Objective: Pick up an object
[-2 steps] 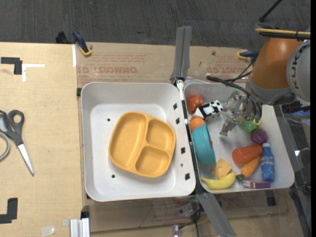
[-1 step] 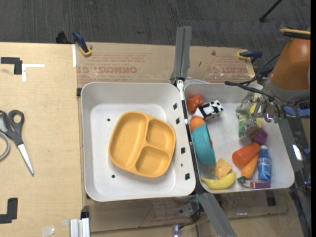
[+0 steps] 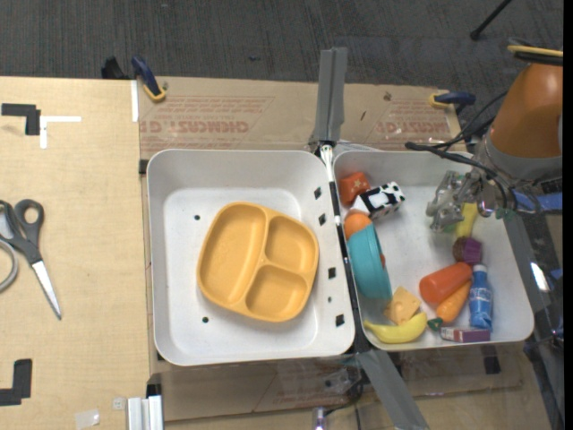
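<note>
The likeliest target is the small yellow piece near the far right side of the right bin, since the gripper sits just beside it, low over the bin floor. Whether the gripper is wide, narrow, or already closed on anything I cannot tell; the metal parts blur together at this angle, and nothing is clearly lifted.

The main risk, as I judge it, is crowding. A purple item lies just below the yellow piece, with an orange cup, a carrot-like piece and a blue bottle close by. A closing gripper could catch two things, or nudge the yellow piece away toward the bin wall and shut on nothing.

The small rounded toys may also slip out on the way up.

Farther left, the cow toy, red item, teal bowl, cheese wedge and banana lie well apart from the gripper and seem safe. The left bin, holding the yellow divided plate, plays no part. Scissors lie on the surface to the left.
</note>
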`<action>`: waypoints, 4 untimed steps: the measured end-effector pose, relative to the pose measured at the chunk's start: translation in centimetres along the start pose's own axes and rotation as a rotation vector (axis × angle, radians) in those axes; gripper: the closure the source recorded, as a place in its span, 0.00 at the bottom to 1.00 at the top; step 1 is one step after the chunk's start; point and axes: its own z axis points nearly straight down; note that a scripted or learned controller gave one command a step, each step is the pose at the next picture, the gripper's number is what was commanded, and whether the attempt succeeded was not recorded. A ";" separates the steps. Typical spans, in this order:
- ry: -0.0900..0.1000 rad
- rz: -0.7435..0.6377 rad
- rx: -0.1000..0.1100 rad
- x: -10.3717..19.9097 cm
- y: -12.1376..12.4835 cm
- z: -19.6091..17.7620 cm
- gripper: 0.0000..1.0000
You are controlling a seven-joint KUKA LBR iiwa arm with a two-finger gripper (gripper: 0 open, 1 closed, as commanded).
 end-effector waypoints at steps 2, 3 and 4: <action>-0.008 0.000 0.001 -0.2 0.0 -1.1 1.00; -0.007 0.000 0.001 -0.2 0.0 -1.1 0.00; 0.004 0.077 0.006 -1.0 1.0 1.1 0.00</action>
